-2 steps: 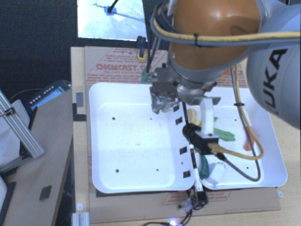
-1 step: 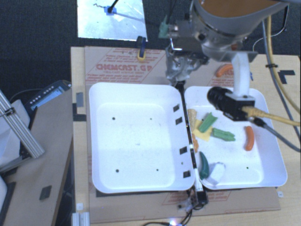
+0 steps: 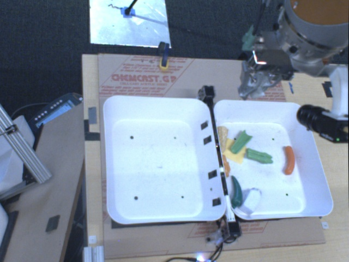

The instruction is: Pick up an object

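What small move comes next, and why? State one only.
Probably bring the tool toward the camera and down over the right white bin. It hangs above the bin's far rim, while the orange sausage-shaped toy and the green leaf-shaped toy lie apart in that bin, unheld.

Robot lab: white bins (image 3: pixel 158 108) on bench (image 3: pixel 305 91) (cardboard-topped)

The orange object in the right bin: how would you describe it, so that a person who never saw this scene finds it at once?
Look at the right bin of the two white ones. Near its right wall lies the orange sausage-shaped piece, lengthwise along that wall, alone. The green pieces and yellow piece cluster toward the divider; it alone is orange and stands apart.
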